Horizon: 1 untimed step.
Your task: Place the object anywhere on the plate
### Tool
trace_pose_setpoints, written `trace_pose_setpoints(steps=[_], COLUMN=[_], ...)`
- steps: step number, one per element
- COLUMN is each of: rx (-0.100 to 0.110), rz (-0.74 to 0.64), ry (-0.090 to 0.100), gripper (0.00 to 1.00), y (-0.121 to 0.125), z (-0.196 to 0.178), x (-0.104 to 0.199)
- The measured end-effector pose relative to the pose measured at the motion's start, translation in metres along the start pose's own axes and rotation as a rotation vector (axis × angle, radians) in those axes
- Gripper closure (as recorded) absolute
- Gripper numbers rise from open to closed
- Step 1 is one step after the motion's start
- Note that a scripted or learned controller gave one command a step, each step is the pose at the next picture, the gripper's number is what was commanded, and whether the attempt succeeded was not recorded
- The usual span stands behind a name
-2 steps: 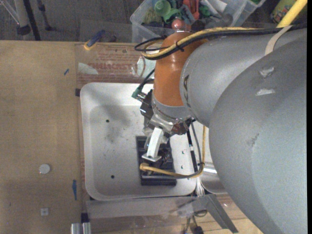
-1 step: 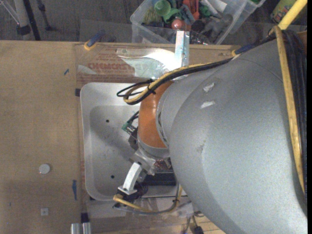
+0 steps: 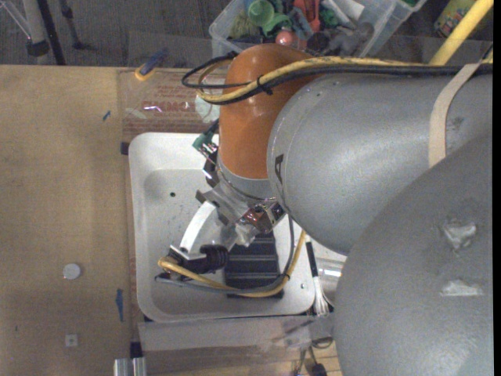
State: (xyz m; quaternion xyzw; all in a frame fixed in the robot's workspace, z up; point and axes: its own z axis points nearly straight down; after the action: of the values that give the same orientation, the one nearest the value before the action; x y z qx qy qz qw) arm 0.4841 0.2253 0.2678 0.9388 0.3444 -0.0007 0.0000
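Note:
My gripper (image 3: 249, 263) hangs low inside the white bin (image 3: 153, 210), its black body pointing down near the bin's front wall. Left of it, part of a white plate (image 3: 196, 227) shows as a curved rim, and the rest is hidden under the wrist. The orange band (image 3: 246, 124) and the big grey arm cover the bin's right half. A small green thing (image 3: 207, 139) peeks out beside the orange band at the bin's far rim; I cannot tell what it is. No object shows between the gripper and the plate.
A yellow cable (image 3: 235, 290) loops under the gripper along the bin's front. Bare brown bench (image 3: 63, 171) lies to the left, with a small grey disc (image 3: 71, 271) on it. A clear box of coloured toys (image 3: 313, 10) stands beyond the bin.

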Motion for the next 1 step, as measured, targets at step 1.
trace_pose_setpoints(steps=[1], rx=[0.003], rz=[-0.220], ry=[-0.002], gripper=[1.00], y=[0.0363], z=[0.1344], x=[0.0030])
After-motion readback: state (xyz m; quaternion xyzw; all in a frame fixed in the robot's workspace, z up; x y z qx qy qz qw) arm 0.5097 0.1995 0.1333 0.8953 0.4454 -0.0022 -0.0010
